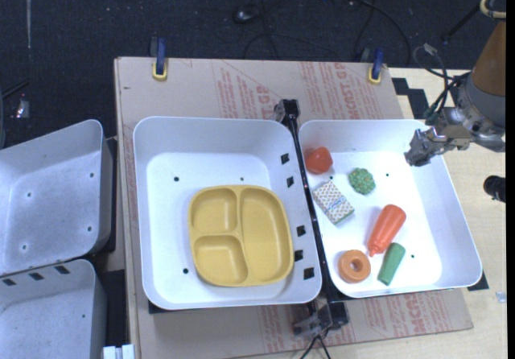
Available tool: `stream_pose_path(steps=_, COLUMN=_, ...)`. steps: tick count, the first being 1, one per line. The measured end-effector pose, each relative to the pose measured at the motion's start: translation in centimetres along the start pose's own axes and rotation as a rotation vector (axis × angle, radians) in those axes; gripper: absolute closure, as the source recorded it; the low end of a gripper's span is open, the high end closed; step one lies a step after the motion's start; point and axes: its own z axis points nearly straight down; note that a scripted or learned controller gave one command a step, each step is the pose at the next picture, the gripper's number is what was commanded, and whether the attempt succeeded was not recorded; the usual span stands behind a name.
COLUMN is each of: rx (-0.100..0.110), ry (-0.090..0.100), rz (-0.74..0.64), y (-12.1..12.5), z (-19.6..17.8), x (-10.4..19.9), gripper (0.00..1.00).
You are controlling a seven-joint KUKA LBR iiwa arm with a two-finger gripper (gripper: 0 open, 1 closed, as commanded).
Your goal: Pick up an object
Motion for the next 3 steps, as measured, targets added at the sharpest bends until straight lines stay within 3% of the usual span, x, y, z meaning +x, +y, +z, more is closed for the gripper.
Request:
stream_pose_path(steps=2, rx=0.001, ry=0.002, rz=-0.002, y=1.1, z=-0.8, x=11.1, gripper=1.0)
stream_pose_path(steps=3, rx=0.004, ry=0.001, rz=-0.001, y=1.1, z=1.1, x=16.3, gripper=1.0)
